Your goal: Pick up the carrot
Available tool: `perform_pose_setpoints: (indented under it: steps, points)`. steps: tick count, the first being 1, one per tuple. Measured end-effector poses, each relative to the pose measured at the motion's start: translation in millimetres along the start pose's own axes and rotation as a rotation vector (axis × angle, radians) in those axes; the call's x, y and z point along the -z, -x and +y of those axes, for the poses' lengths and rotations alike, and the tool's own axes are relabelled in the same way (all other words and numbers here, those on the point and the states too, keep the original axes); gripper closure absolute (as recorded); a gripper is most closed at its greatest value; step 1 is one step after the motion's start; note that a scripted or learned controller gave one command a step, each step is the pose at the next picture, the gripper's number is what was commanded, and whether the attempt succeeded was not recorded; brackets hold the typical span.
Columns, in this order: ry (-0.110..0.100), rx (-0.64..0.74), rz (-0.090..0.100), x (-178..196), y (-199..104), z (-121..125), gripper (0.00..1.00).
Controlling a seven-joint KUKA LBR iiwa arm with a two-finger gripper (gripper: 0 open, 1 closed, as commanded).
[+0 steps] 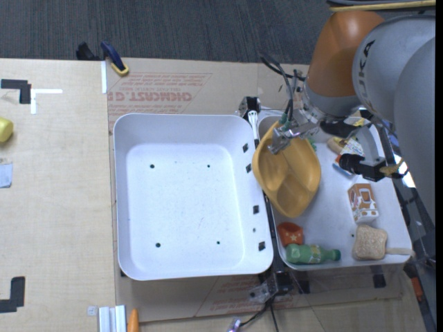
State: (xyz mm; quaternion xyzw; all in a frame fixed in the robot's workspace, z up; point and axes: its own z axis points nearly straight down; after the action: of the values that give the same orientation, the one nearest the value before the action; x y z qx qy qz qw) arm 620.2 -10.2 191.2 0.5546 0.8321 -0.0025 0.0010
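Observation:
A short orange-red piece with a bit of green point(289, 232), which looks like the carrot, lies near the front left of the right bin point(398, 213). My gripper point(280, 141) is well behind it, at the bin's back left. It is shut on the upper rim of a yellow bowl point(291, 175). The bowl hangs tilted, and its left edge overlaps the wall between the two bins. The carrot lies apart from the gripper, just below the bowl's lower edge.
A green bottle point(313, 254) lies along the right bin's front wall, beside a slice of bread point(370, 242). A small orange-and-white carton point(363, 203) and a black thing point(360, 164) lie at the right. The left bin point(124, 185) stands alongside.

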Motion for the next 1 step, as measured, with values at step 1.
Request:
perform_pose_setpoints:
  steps: [1]
  points:
    - [-0.004, -0.153, 0.001, -0.9, -51.6, -87.5, 1.0]
